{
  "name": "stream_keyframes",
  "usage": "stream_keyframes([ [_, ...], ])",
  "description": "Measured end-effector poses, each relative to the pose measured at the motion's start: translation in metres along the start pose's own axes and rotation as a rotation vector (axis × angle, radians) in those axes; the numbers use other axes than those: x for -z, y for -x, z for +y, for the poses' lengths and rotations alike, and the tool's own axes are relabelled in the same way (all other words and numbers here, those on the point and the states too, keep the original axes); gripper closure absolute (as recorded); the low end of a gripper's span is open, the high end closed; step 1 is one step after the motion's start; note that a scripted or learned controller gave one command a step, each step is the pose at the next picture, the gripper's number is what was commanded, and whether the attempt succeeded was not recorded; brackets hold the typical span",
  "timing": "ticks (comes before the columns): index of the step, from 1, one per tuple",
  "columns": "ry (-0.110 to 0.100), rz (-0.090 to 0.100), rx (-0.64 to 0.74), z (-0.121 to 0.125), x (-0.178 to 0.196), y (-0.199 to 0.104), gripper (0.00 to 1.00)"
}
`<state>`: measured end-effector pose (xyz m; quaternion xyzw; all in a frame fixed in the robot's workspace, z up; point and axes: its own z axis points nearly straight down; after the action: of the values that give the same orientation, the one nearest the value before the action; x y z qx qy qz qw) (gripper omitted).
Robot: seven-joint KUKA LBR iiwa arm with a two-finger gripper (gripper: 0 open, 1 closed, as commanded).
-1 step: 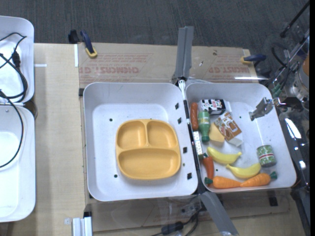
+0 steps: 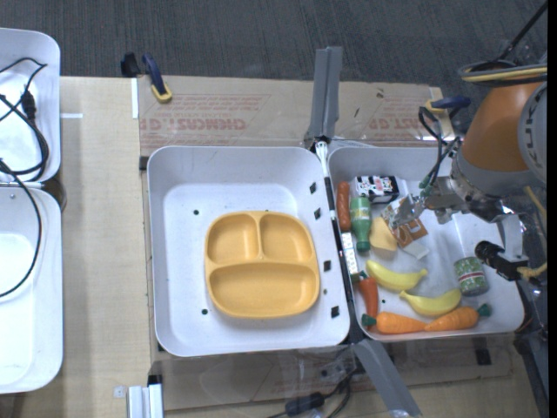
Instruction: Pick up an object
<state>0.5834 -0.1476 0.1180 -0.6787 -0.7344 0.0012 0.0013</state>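
The wooden bench bears two white bins on brown cardboard.

Toys crowd the right bin; the left bin has open floor around its yellow plate.

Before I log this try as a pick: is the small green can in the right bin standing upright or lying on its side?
On its side. The green can shows its label wall facing up, resting on the bin floor.
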Motion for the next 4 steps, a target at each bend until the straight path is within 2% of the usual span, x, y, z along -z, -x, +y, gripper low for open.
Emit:
stream_keyframes([
  [1, 0.001, 0.000, 0.113, -0.046, -0.027, -0.038, 0.00],
  [2, 0.001, 0.000, 0.108, -0.046, -0.018, -0.036, 1.00],
  [3, 0.001, -0.001, 0.109, -0.046, -0.018, -0.036, 0.00],
  [4, 0.001, 0.000, 0.153, -0.104, -0.027, -0.035, 0.00],
])
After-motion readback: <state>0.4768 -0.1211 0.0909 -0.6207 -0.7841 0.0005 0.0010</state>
